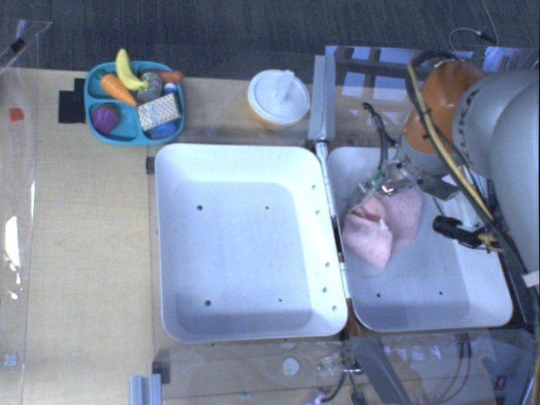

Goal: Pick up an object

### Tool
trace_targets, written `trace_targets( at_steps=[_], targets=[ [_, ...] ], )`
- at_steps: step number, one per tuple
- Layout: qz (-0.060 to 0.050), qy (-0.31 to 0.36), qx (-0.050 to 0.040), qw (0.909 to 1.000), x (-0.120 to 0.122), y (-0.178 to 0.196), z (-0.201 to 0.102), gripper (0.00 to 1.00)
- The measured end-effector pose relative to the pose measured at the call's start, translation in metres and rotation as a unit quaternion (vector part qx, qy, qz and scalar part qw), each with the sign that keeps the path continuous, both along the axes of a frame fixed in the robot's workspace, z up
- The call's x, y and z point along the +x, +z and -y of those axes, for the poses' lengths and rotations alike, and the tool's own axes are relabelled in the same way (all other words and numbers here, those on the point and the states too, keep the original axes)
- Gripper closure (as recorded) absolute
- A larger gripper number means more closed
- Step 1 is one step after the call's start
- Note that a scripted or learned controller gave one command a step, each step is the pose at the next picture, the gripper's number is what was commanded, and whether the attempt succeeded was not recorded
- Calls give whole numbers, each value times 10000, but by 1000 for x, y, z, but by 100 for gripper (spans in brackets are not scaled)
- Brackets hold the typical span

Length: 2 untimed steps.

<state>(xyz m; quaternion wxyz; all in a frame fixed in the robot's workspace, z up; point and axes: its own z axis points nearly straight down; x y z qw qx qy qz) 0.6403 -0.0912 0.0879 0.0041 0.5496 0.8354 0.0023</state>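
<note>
A soft pink object (381,223), like a plush or crumpled cloth, lies in the right white bin (439,310), toward its left side. My gripper (381,181) is low over the top edge of the pink object, reaching in from the right. It seems to touch the object's upper part. The grey arm with its orange band (439,91) covers the bin's upper right corner.
The left white bin (245,243) sits beside the right one. Behind it on the bench stand a blue tray of toy food (135,99) and a white lidded cup (278,97). A black cable clip (460,230) hangs over the right bin.
</note>
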Motion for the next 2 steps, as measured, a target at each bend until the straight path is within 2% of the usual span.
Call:
trace_targets(
  at_steps=[1,2],
  targets=[
    [55,21,-8,10000,3,14,-1,100],
    [55,22,-8,10000,3,14,-1,0]
  ],
)
